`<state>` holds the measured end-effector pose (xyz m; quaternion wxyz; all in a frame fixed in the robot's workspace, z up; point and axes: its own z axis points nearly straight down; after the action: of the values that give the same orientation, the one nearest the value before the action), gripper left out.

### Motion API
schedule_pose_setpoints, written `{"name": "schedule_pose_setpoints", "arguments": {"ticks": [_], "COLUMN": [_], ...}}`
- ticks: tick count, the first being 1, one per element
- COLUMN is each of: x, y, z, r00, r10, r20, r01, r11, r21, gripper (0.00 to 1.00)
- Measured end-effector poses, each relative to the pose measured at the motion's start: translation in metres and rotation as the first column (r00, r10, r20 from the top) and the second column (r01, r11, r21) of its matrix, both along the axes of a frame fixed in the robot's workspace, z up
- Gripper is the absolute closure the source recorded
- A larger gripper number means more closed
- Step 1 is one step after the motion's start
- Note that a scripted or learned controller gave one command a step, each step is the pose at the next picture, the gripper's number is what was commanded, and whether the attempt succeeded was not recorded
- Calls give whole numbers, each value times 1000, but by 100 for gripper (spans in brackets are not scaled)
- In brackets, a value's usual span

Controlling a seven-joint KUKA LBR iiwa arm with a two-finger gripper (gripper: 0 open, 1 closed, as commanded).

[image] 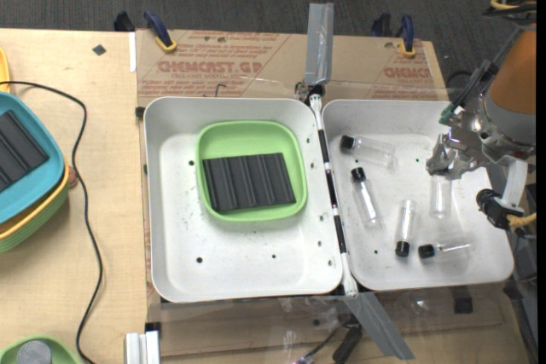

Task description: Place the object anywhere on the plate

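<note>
Five clear vials sit in the right bin [478, 268]. Nearest vial [440, 199] lies just below the pincer [444, 164], long axis roughly up-down; grip state, can't tell. Green plate [290, 145] is far left.

Arm [512, 89] is seen entering from 3 o'clock, the orange band uppermost at the frame's edge and the grey wrist angled down toward 8 o'clock. Gripper [444, 164] is positioned low over the right side of the view, pointed downward. Finger state cannot be resolved.
</note>
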<state>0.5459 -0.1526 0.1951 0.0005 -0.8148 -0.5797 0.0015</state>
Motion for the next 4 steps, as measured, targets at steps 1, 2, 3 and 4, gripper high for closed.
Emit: {"name": "schedule_pose_setpoints", "arguments": {"ticks": [1, 2, 3, 4], "x": [0, 8, -3, -7], "y": [0, -54, -61, -64], "z": [0, 24, 59, 97], "r00": [1000, 985, 925, 845], "r10": [0, -175, -380, -534], "r20": [0, -1, 0, 0], "r01": [0, 175, 380, 534], "r11": [1000, 985, 925, 845], "r21": [0, -1, -2, -2], "gripper": [0, 0, 0, 0]}}
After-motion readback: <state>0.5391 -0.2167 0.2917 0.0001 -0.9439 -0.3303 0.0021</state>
